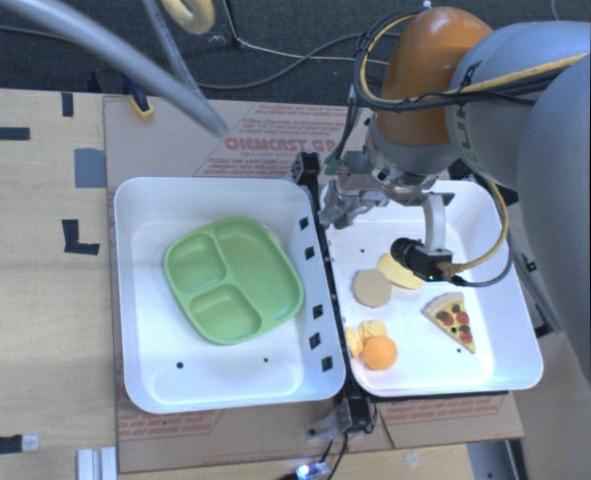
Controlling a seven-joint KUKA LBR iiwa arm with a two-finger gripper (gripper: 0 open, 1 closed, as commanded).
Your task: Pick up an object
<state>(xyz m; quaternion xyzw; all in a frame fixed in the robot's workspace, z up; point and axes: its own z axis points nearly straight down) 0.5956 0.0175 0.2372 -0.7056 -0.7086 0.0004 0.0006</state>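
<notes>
Nothing picked yet — gripper over right bin, grip state can't tell — pizza slice, orange etc. untouched.

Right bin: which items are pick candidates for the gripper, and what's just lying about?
Pick candidates, right bin:
- pizza slice
- tan round disc
- yellow piece
- orange ball

Lying about:
- green divided tray in left bin
- cables behind the bench
</notes>
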